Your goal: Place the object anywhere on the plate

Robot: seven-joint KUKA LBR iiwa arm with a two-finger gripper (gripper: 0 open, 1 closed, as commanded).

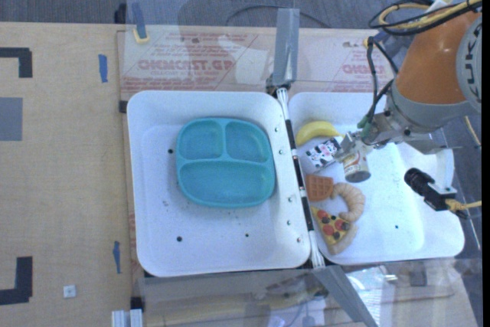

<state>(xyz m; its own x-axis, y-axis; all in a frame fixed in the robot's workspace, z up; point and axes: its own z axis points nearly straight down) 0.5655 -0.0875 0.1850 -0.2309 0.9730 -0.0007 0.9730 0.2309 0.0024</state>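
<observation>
A teal divided plate (226, 162) lies in the left bin (149, 241), with nothing on it. My gripper (351, 149) hangs low over the left part of the right bin (406, 237). It is right above a small tan can (355, 168) and beside a black-and-white toy (321, 155). The gripper's body hides how it meets the can. A yellow banana (317, 131) lies just behind the toy.
In front of the gripper lie a waffle piece (319, 186), a curved croissant (353, 199) and a pizza slice (335, 227). A black plug on a cable (427, 188) hangs over the right bin. The ridge between the bins (295, 180) separates the gripper from the plate.
</observation>
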